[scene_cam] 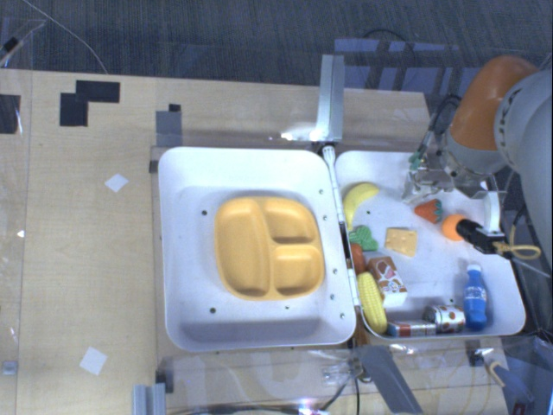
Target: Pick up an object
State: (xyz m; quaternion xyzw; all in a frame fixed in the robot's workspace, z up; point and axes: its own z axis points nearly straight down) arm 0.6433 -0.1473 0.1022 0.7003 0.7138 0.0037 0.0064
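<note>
Looking down at the counter [78, 258], I see pale wood grain under two smooth, round-cornered white bins. My landmark is the yellow divided tray [268, 246], glossy plastic, alone in the left bin [186, 318] with bare floor all around it. Right of the tray, the right bin [510, 314] is crowded: a banana [359, 199], a green block [363, 237], a cheese wedge [401, 242], corn [371, 296], a small carton [389, 279], a can [448, 318], a blue bottle [474, 296]. The end effector [429, 182] sits low at that bin's far right corner, just above a carrot-shaped orange toy [429, 210]; I cannot tell how far it is open.
</note>
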